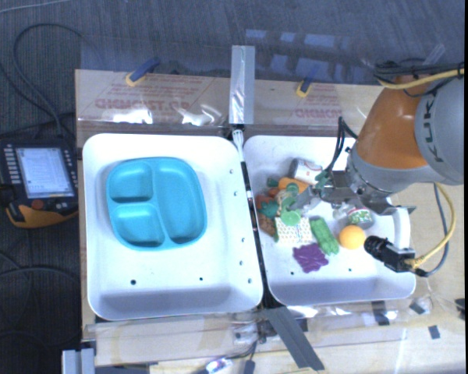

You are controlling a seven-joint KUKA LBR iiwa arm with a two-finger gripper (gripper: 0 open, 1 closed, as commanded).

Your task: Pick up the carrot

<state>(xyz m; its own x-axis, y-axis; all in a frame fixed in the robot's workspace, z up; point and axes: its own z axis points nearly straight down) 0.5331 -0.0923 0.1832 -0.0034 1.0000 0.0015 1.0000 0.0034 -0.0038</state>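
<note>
Carefully now: the carrot point(287, 185) lies among crowded toy food in the right bin point(390, 287). Whether the claw point(306, 197), just beside it, is released or clenched I cannot tell; approach from above, avoiding neighbours.

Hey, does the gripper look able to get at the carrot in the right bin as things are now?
Probably yes. The gripper sits low in the right bin, right beside the carrot. The carrot lies on top of the toy pile, but other toys crowd close against it, so a clean grasp isn't certain.
</note>
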